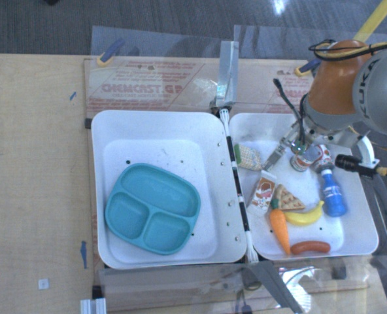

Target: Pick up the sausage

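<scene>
camera view: gripper (286, 148) hangs over the right bin (367, 241), fingers spread, holding nothing; the sausage (310, 246) lies well apart from them, by the near rim, just beyond the carrot (280, 230); approach from above, straddle its width, avoid the banana (304, 216).

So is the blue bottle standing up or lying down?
Lying down: the bottle shows its full length on the right bin's floor, cap toward the can.

My view is bright and evenly lit; glare streaks the floor (278, 2), and small things look slightly soft.
</scene>
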`<state>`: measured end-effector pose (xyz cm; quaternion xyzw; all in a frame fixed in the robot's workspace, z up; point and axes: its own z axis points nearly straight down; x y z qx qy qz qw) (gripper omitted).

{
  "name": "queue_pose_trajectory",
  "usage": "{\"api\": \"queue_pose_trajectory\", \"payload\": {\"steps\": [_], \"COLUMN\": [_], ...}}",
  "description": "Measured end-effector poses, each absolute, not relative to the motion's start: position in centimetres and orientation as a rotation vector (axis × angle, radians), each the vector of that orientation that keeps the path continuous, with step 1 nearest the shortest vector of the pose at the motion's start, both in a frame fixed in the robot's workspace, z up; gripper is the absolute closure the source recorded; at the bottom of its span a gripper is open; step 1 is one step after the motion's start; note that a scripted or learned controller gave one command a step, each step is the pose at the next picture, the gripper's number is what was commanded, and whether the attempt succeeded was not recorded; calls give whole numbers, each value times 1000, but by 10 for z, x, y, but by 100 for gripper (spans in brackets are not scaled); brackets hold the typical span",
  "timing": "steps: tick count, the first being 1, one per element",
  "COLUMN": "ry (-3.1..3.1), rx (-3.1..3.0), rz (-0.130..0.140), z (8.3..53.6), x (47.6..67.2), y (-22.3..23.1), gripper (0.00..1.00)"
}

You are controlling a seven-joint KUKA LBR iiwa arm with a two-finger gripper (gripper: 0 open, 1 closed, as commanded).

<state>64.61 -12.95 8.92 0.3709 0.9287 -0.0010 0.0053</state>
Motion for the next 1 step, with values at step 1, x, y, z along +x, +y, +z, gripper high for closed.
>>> {"api": "queue_pose_trajectory", "payload": {"steps": [1], "ry": [2984], "rx": [955], "rz": [1], "z": [149], "x": [638], "y": [-186], "gripper": [0]}}
